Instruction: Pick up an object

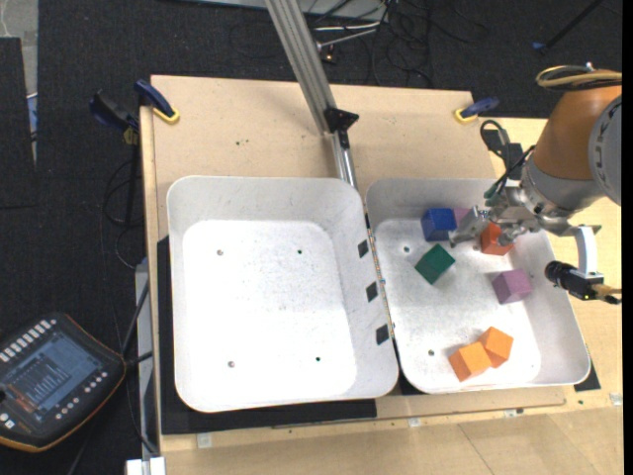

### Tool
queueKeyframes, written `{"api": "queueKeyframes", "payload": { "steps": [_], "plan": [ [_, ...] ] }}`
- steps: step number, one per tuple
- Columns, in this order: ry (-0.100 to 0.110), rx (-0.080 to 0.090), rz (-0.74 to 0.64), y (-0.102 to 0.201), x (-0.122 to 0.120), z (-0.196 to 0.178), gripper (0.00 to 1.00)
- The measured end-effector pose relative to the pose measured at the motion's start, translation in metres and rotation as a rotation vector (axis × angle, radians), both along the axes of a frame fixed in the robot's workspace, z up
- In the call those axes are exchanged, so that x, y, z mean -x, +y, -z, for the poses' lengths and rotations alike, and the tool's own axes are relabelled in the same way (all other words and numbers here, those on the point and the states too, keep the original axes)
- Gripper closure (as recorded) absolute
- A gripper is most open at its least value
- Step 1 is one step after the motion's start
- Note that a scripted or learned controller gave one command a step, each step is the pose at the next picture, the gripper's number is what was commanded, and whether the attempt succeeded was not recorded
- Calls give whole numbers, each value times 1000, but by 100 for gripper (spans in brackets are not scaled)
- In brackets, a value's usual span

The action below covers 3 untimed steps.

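Note:
My gripper point(493, 230) reaches into the right bin point(554, 310) from the right and sits low at the bin's far side. It is open, one finger on each side of a red block point(496, 242) that lies just beneath it. A blue block point(438, 223) rests immediately left of the gripper. A green block point(434, 263) lies in front of the blue one. A purple block point(511, 285) sits nearer the camera, below the gripper. Two orange blocks point(469, 360) point(497, 344) touch each other near the bin's front edge.
The left bin point(198, 265) stands beside the right one, with a raised divider and black clips between them. A metal pole point(307, 57) slants down to the bins' far junction. A teach pendant point(49, 379) lies off the bench at the lower left.

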State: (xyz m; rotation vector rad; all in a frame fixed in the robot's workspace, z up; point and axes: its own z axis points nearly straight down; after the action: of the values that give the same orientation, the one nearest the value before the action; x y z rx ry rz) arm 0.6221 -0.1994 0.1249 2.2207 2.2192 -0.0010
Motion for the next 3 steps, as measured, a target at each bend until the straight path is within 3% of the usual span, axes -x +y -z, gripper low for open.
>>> {"api": "queueKeyframes", "payload": {
  "steps": [1,3],
  "plan": [
    [-8,1,-1,0,-2,-15,100],
    [-6,1,-3,-4,3,-119,100]
  ]
}}
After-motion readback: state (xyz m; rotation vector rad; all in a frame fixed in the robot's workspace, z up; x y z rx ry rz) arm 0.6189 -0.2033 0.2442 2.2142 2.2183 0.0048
